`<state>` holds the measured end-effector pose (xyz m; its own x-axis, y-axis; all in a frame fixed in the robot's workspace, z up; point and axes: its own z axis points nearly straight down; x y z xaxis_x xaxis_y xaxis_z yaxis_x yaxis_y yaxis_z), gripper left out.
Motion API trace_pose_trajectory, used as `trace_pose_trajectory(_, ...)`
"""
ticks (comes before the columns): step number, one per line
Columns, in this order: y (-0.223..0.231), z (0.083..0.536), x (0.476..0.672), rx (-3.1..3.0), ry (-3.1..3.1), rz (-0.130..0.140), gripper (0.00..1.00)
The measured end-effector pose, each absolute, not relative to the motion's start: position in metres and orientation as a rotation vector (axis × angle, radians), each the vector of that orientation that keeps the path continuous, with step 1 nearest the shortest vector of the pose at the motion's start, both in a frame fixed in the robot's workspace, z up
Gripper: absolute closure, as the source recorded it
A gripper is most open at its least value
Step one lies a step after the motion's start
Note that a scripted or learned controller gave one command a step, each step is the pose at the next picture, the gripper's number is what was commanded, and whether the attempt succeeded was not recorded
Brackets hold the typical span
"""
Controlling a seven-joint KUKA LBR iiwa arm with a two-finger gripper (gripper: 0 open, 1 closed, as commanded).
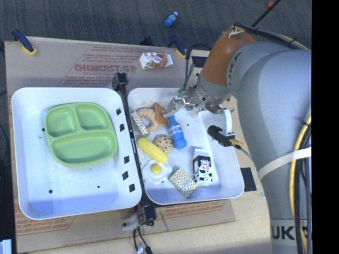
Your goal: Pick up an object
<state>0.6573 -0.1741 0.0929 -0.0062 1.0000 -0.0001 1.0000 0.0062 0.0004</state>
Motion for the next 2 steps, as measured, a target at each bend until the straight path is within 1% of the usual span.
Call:
trace_pose_trajectory(1, -0.119, 0.092, 0.602, 2.215, 2.232, -0.005, 0.0)
trace_pose_trajectory(2, -0.091, 0.092, 0.568, 2.215, 2.231, -0.004, 0.0)
